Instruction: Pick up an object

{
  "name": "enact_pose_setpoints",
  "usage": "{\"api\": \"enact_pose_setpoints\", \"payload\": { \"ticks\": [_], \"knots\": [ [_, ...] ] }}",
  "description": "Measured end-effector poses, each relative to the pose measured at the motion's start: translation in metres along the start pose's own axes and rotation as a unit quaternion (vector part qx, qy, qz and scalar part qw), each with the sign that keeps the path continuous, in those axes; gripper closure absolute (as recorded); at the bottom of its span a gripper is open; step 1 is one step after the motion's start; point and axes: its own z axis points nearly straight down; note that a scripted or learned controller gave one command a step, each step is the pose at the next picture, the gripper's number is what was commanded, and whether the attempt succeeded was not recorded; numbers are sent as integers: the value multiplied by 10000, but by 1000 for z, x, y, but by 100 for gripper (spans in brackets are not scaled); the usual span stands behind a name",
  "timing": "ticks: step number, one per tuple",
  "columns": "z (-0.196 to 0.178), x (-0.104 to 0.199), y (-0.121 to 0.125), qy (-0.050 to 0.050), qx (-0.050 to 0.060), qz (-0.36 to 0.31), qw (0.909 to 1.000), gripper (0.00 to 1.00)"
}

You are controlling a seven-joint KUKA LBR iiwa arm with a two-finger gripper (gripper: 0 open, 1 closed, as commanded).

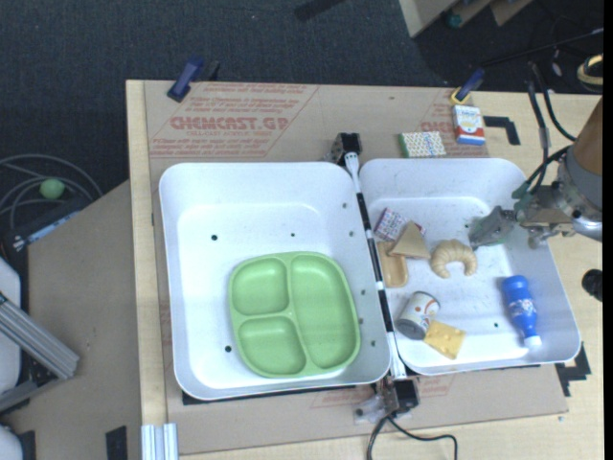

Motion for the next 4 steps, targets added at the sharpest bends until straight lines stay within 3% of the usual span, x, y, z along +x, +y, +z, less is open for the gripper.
{"api": "enact_pose_setpoints", "payload": {
  "ticks": [1, 2, 3, 4],
  "knots": [
    [140, -69, 18, 42, 37, -12, 10000, 0],
    [151, -69, -42, 46, 30, -12, 10000, 0],
    [74, -73, 21, -5, -17, -6, 10000, 0],
    [131, -71, 2, 23, 20, -6, 10000, 0]
  ]
}}
